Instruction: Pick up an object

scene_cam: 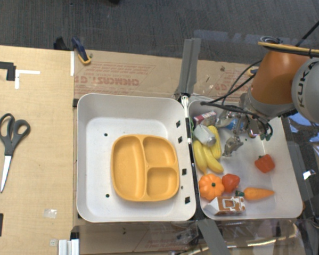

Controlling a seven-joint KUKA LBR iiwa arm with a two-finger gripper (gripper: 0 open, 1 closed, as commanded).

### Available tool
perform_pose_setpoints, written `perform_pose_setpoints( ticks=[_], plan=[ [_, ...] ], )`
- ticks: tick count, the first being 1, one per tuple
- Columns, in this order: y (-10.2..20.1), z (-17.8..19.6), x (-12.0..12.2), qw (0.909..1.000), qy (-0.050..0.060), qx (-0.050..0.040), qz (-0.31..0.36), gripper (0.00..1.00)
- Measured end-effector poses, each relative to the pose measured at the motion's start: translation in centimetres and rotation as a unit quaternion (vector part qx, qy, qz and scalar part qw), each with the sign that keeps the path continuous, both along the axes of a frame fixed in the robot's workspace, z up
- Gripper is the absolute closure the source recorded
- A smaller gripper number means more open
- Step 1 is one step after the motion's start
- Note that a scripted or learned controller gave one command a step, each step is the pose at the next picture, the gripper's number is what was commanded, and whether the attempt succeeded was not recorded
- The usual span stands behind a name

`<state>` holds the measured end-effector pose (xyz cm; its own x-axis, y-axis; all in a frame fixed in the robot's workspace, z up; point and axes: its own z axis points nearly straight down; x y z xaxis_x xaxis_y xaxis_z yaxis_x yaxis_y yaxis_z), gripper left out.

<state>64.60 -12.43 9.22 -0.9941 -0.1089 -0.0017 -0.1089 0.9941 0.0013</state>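
The gripper [234, 145] hangs low over the right bin [283, 211], its fingers pointing down with a narrow gap and nothing visible between them; just left of it lies a bunch of bananas [208, 156] with a small grey object [203, 134] on top; right of the gripper sits a red strawberry [265, 164]; nearer the bin's front edge lie a small orange pumpkin [210, 186], a red tomato [231, 182], a carrot [258, 194] and a small carton [230, 206]; the left bin [89, 147] holds a yellow divided plate [145, 167]; scissors [9, 143] lie on the bench far left
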Motion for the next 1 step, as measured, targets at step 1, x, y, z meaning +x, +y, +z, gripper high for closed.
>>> perform_pose_setpoints(
  ticks=[1],
  plan=[
    [-3.95,0.08,-4.97,0.9942,-0.001,-0.0006,-0.107,0.00]
  ],
)
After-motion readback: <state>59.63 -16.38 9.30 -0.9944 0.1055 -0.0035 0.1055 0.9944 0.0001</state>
